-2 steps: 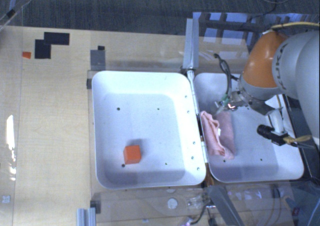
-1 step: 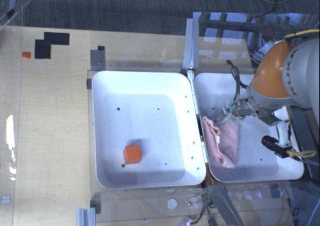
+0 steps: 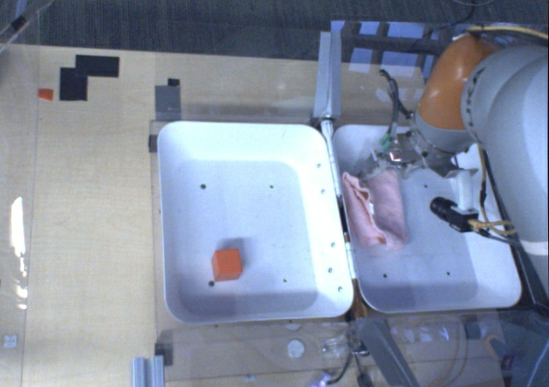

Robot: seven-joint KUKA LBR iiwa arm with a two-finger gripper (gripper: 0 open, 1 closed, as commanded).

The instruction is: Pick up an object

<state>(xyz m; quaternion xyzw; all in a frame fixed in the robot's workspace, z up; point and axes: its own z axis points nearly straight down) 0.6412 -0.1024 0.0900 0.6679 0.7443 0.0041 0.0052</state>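
I see the arm [image 3: 497,119] over the right bin [image 3: 446,287], its end effector [image 3: 393,154] low at the far end of the pink cloth [image 3: 377,209]; I cannot tell its opening. An orange block [image 3: 227,264] sits near the left bin's [image 3: 184,205] front-left corner.

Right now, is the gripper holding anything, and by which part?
It cannot be told. The gripper is at the top end of the pink cloth in the right bin, but a hold is not visible.
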